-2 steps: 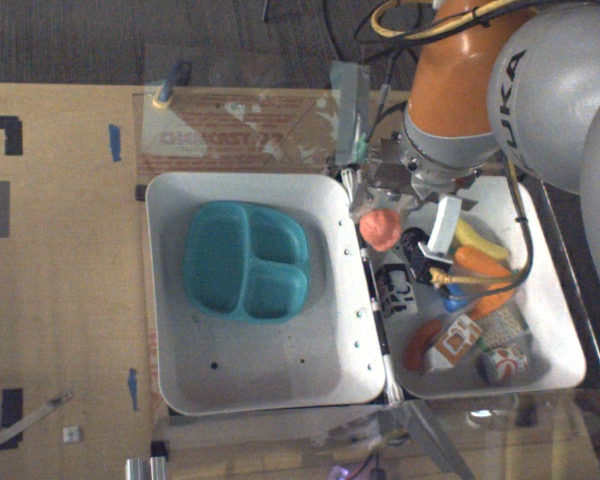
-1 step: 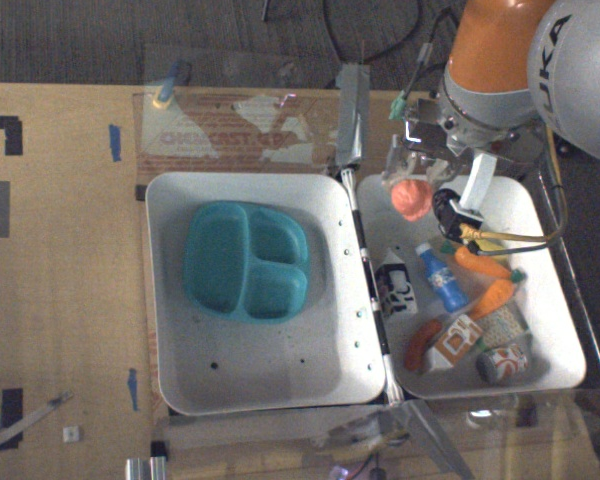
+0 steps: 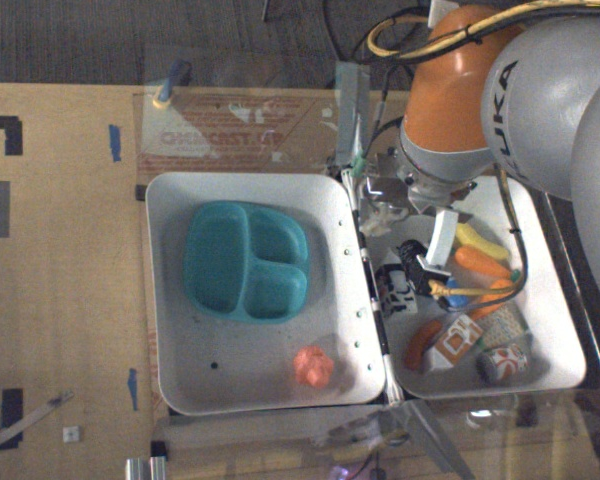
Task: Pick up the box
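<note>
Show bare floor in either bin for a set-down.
Left bin: bare floor below the plate, left of the orange lump; also a strip along its left wall. Right bin: crowded, box hemmed by toys, arm overhead.

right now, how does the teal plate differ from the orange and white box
The teal divided plate lies in the view's left bin; the orange and white box lies in the right bin. The plate is far larger and one colour; the box is small and two-toned. Both rest on a bin floor.

Glossy white plastic bins (image 3: 170,298), a matt teal plastic tray (image 3: 245,260), printed cardboard box (image 3: 458,338).
</note>
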Controlling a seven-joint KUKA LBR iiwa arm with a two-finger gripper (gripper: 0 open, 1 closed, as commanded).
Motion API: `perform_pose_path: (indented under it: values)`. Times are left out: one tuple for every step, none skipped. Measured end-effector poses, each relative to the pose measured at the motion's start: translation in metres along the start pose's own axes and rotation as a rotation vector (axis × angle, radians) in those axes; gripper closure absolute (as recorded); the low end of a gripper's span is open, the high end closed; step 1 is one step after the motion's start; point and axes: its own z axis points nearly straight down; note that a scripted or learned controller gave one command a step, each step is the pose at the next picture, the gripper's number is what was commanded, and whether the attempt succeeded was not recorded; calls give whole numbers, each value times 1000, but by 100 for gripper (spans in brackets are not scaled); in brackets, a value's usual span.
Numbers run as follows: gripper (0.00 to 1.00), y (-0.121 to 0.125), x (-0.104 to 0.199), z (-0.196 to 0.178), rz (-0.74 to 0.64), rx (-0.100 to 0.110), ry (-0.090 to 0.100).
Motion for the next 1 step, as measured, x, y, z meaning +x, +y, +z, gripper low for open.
perform_pose_path:
  values:
    - [100,-58,-58,50,-60,-1,0]
